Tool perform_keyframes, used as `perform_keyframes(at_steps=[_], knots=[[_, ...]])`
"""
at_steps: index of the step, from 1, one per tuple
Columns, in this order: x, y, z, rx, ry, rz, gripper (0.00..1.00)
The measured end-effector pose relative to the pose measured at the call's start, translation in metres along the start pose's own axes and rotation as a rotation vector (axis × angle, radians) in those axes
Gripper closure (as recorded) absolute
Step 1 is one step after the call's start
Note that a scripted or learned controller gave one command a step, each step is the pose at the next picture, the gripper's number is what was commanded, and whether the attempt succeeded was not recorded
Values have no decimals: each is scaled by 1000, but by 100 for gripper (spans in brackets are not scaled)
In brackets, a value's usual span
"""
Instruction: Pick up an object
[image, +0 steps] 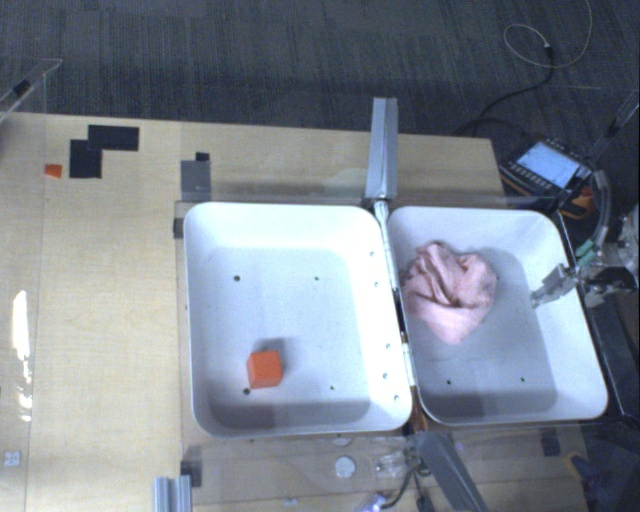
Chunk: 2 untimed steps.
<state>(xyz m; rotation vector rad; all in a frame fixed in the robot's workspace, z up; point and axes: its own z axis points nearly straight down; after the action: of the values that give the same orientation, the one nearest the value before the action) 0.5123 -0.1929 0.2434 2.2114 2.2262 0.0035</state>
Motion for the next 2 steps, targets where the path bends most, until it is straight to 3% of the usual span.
perform_keyframes(at_steps=[1,2], knots=[[1,-8,-60,-6,-2,352,0],[7,9,-128,-8,-3,255,0]])
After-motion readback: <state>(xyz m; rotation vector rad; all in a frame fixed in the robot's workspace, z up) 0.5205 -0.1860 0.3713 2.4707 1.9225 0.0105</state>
